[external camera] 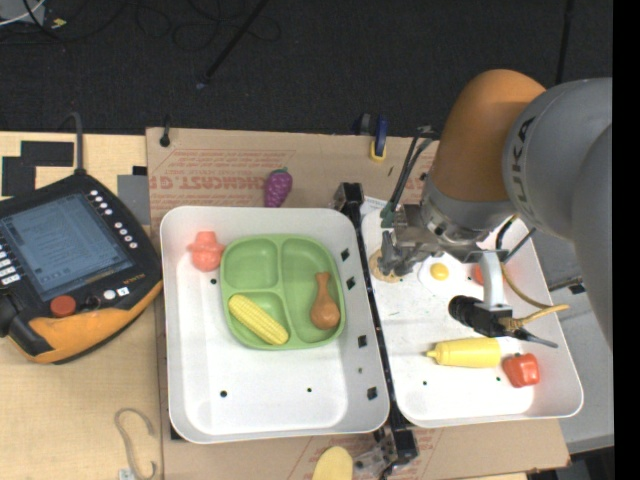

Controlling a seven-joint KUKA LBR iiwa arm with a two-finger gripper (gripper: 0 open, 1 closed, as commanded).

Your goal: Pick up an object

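Note:
My gripper (394,259) is low in the right bin (560,400), near that bin's far left corner. Its tip is right over a small tan round thing (383,267), which is partly hidden by it. A fried-egg toy (438,271) lies just right of the gripper. Nearer the front of this bin lie a yellow mustard bottle (467,352) and a small red thing (521,370). In the left bin (260,408) a green divided plate (281,290) carries a corn cob (258,319) and a brown drumstick (324,303). A pink toy (205,251) sits beside the plate.
A purple grape toy (278,186) lies on the cardboard behind the bins. A teach pendant (70,258) rests to the left of the bench. A yellow thing (333,463) sits at the front edge, below the bins. The black divider (366,318) runs between the bins.

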